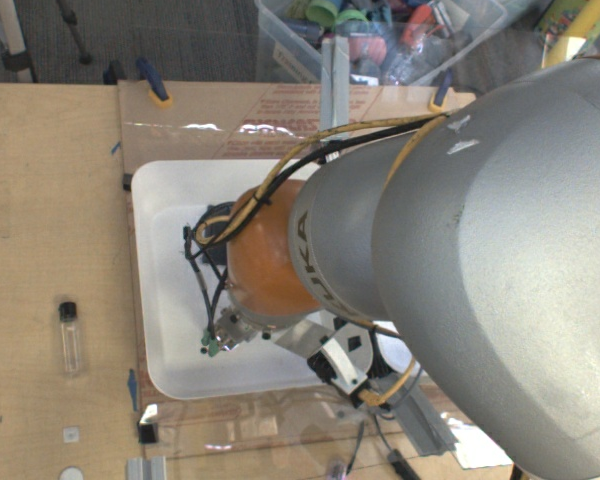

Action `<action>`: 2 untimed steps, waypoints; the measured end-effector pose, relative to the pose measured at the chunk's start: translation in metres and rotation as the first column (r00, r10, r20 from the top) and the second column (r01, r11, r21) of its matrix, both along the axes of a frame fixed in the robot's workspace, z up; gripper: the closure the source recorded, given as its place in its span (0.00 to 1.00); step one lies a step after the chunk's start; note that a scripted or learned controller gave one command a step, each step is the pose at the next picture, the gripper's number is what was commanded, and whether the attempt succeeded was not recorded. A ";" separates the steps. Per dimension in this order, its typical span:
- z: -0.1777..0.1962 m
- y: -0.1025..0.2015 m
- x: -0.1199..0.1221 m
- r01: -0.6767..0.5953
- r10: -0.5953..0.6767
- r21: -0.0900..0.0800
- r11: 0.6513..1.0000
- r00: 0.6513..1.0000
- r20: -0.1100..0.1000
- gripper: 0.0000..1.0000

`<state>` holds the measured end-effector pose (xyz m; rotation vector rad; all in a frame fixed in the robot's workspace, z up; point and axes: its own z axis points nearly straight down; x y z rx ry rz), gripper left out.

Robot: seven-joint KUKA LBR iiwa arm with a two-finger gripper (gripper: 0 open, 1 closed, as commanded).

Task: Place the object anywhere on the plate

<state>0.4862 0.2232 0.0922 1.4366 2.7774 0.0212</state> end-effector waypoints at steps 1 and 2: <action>0.139 -0.039 -0.007 -0.345 0.345 -0.005 0.939 0.939 -0.018 1.00; 0.111 0.002 0.001 -0.163 0.162 -0.005 0.987 0.987 -0.017 1.00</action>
